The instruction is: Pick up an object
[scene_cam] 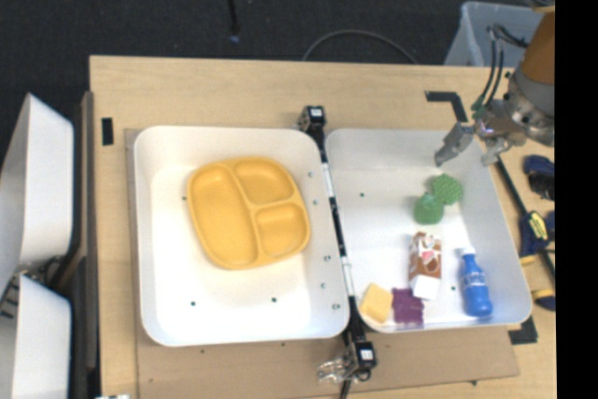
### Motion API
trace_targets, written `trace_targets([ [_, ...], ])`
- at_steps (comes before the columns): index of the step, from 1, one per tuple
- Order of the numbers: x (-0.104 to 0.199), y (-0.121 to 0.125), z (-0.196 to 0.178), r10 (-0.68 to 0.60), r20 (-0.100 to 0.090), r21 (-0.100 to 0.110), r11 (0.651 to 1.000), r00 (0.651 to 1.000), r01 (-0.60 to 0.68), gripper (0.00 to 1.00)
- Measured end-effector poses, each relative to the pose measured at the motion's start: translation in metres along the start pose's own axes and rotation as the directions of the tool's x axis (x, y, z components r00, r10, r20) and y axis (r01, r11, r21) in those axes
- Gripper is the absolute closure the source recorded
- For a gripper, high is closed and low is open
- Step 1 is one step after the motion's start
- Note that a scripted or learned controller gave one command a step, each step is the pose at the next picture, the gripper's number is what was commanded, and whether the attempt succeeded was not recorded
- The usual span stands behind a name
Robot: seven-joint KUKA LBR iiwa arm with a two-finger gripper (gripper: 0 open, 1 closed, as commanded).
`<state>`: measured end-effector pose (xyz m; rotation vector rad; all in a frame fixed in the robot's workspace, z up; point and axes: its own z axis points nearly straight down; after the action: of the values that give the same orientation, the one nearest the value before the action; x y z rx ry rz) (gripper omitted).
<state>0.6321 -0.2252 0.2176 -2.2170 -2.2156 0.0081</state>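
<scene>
Two spread fingers show on the gripper (475,143), holding nothing, above the right bin's (374,154) rim at about two o'clock. Just toward seven o'clock lies a green toy (437,198), then a brown packet (426,259), blue bottle (475,284), purple block (406,306) and yellow block (377,302). At nine o'clock, the left bin (168,294) holds a yellow divided plate (248,211).

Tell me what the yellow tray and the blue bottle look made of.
Yellow tray: likely molded plastic, matte, with one even color and rounded dividers between three compartments. Blue bottle: probably glossy plastic, white cap, smooth body; too small to be sure.
</scene>
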Motion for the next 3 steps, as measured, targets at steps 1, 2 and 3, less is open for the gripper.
trace_targets([
  [1, 0.0, 0.003, -0.006, -0.002, 0.003, -0.011, 1.0, 1.0, 0.002, 0.0],
  [2, -0.003, 0.007, 0.036, -0.002, 0.003, -0.008, 1.0, 1.0, 0.002, 0.0],
  [3, 0.006, 0.01, 0.091, -0.005, 0.003, -0.007, 1.0, 1.0, 0.005, 0.0],
])
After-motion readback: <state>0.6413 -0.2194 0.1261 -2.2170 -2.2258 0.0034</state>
